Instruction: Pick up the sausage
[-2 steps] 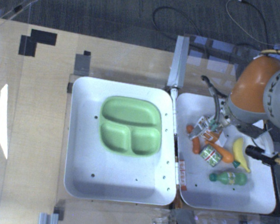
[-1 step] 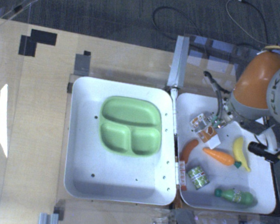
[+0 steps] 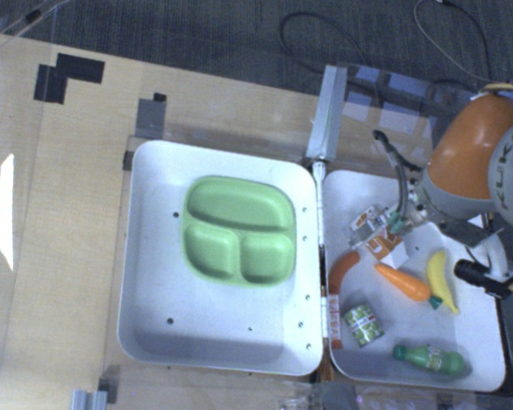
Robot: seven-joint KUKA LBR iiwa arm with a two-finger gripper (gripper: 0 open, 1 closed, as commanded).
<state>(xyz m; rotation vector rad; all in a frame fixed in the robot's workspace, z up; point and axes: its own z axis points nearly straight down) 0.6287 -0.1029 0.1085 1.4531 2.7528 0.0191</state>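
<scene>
Sausage: a reddish-brown, rounded toy sausage (image 3: pixel 343 268) of smooth plastic lies in the right-hand shallow white plastic bin (image 3: pixel 480 368), hard against that bin's left wall, just right of the frame's centre. One end points to the upper right; the lower end is partly hidden by the rim between the bins.

Neighbours: an orange plastic carrot (image 3: pixel 403 282) lies just to its right, near but apart. A small green printed can (image 3: pixel 363 323) sits below it. A yellow plastic banana (image 3: pixel 440 278), a green bottle lying on its side (image 3: pixel 431 359) and a small orange-and-white packet (image 3: pixel 378 232) lie further right and above.

Left bin: the left-hand white bin (image 3: pixel 143 307) holds a pale green three-compartment tray (image 3: pixel 239 229).

End effector: the end effector (image 3: pixel 401 213) sits over the upper part of the right bin, above the packet, well apart from the sausage. It holds nothing that I can see; how far it is spread cannot be told.

Handling: judged light, stiff and hollow, with a glossy skin likely to slip or roll under a poor pinch.

Where to grip: across the short width at the exposed middle or upper end looks best. The wall crowds the left side, so one finger has little room there.

Risk: nudging the carrot or pushing the sausage tighter against the wall.
</scene>
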